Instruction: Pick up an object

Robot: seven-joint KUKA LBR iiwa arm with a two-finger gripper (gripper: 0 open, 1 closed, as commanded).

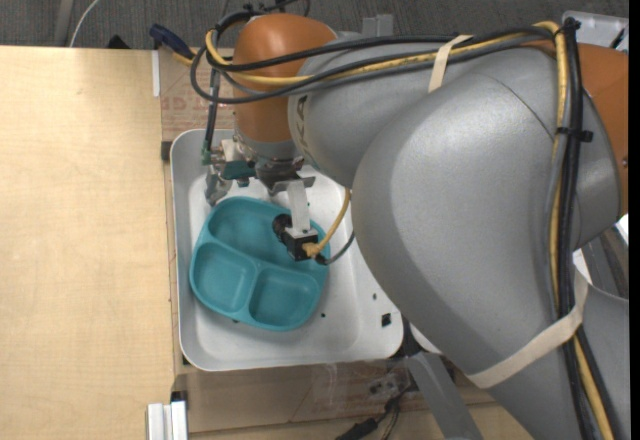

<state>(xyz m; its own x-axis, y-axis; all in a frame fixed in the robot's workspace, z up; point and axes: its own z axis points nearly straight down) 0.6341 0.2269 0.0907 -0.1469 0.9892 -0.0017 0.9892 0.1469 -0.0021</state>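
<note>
A teal divided plate point(245, 278) with three compartments lies in the white bin point(300, 353), tilted slightly toward the bin's left wall. My gripper point(240, 183) hangs below the orange wrist band, right over the plate's far rim. I cannot tell whether it touches the rim. The large grey arm covers the right side of the bin and everything beyond it.
A pale wooden board point(80, 228) fills the area left of the bin. The bin's left wall point(180, 258) runs close beside the plate. Bare bin floor point(350, 298) shows to the right of the plate and along the near side.
</note>
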